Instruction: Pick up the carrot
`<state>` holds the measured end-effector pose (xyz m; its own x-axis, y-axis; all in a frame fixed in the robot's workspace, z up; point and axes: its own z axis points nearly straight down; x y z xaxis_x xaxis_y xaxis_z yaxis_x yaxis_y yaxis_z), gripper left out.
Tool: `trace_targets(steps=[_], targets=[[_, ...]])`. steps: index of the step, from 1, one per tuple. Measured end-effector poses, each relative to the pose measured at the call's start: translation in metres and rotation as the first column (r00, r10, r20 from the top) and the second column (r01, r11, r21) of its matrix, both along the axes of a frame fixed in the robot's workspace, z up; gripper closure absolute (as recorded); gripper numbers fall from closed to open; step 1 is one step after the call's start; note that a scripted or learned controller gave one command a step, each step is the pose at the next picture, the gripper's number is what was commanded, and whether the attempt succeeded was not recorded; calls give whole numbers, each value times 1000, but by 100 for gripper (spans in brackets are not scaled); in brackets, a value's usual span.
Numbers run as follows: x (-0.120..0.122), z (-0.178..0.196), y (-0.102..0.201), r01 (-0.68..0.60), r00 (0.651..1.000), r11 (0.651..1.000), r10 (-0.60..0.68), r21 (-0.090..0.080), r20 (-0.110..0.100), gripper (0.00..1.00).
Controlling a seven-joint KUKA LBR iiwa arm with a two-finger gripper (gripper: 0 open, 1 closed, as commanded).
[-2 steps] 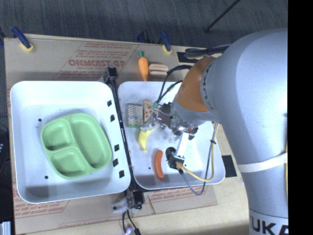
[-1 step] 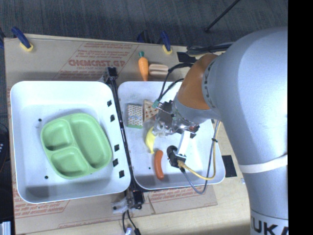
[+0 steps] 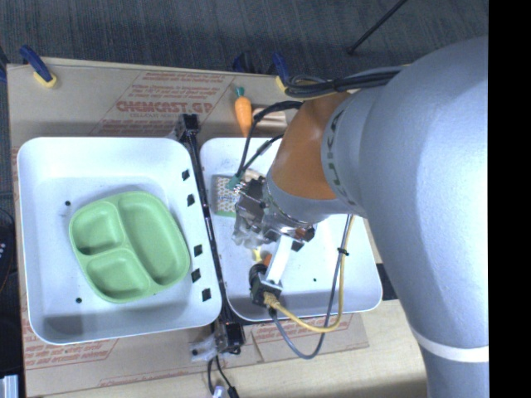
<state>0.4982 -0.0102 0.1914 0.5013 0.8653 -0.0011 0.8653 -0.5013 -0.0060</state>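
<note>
My gripper (image 3: pixel 246 222) hangs low over the right shallow white bin (image 3: pixel 365 293), near its left wall; whether it is apart or together I cannot tell, since my grey arm (image 3: pixel 415 164) covers much of that bin. The small orange carrot with a green top (image 3: pixel 242 113) lies outside both bins, on the cardboard-covered worktop (image 3: pixel 158 98) just beyond the right bin's far edge. The left white bin (image 3: pixel 41 164) holds a light green three-compartment plastic plate (image 3: pixel 129 247).

Two white bins: left bin (image 3: pixel 33 222), right bin (image 3: pixel 365 293), side by side mid-frame. One green divided plate (image 3: pixel 129 243) with three compartments, in the left bin. One carrot (image 3: pixel 242 114) at upper centre on the cardboard, one grey arm (image 3: pixel 415 181), and two blue clamps along the top edge: (image 3: pixel 37 65) and (image 3: pixel 280 69).
</note>
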Motion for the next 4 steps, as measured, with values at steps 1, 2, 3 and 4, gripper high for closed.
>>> trace_targets(steps=[1,2,3,4], targets=[[-22,71,-58,-216,976,976,216,-1,3,100],[-22,67,-134,-534,846,846,534,-1,4,100],[-22,49,-91,-122,992,992,122,2,1,100],[-23,10,-70,429,903,903,-429,0,-3,100]])
